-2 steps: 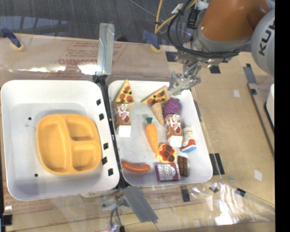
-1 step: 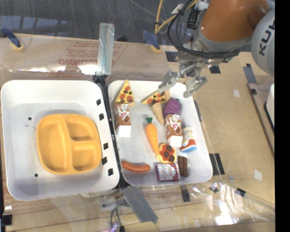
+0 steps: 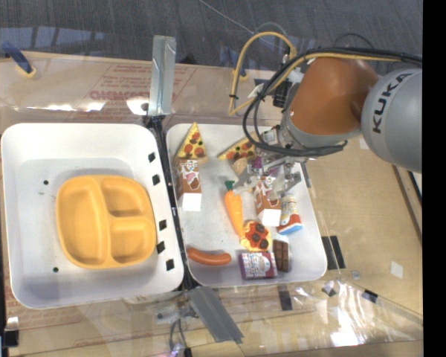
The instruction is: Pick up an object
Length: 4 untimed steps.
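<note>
Camera view: gripper (image 3: 275, 178), grip state unclear, hovers over right bin (image 3: 312, 262), carrot (image 3: 233, 208) just left.

Left bin (image 3: 15, 199): plain white, holding a yellow-orange divided plate (image 3: 104, 220), one solid tone throughout. Small black marks along the edge where the bins meet.

Right bin (image 3: 312, 262): white. Contents by colour:
- two pizza slices (image 3: 192, 144), (image 3: 239, 152): yellow with red and dark spots
- carrot (image 3: 233, 210): orange, green top
- sausage (image 3: 209, 257): reddish orange
- third pizza piece (image 3: 256, 236): yellow, red spots
- packet (image 3: 257, 265): dark purple-maroon, pale label
- small brown block (image 3: 282, 255)
- carton (image 3: 288, 218): white, red and blue print

Arm (image 3: 394, 117): grey, with an orange band (image 3: 327, 95); yellow and black cables (image 3: 264, 50) above it.

Desk (image 3: 357, 199): tan under clear glossy film; faint red print at the far side.
</note>
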Motion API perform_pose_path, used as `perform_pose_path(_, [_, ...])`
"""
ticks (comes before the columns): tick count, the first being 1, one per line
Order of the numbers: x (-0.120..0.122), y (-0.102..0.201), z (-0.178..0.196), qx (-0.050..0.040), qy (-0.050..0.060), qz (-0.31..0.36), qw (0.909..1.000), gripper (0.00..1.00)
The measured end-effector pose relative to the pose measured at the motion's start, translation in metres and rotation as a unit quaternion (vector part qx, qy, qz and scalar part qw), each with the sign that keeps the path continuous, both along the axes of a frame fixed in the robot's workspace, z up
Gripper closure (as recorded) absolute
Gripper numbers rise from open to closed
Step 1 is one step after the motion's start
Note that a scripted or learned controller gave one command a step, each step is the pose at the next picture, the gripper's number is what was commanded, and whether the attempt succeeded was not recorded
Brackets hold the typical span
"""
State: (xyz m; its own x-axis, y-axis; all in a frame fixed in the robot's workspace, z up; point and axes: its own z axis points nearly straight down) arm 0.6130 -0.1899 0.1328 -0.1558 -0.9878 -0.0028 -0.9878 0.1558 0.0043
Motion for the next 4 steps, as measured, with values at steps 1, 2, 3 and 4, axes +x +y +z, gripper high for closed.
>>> perform_pose_path(1, [-0.036, 0.005, -0.022, -0.0081, -0.021, -0.003, 0.9997, 0.00])
perform_pose_path(2, [-0.074, 0.052, -0.037, -0.0021, -0.006, -0.065, 0.9979, 0.00])
perform_pose_path(3, [-0.072, 0.054, -0.026, -0.0022, -0.008, -0.060, 0.9982, 1.00])
perform_pose_path(4, [-0.054, 0.099, 0.072, -0.0017, -0.005, 0.007, 1.0000, 1.00])
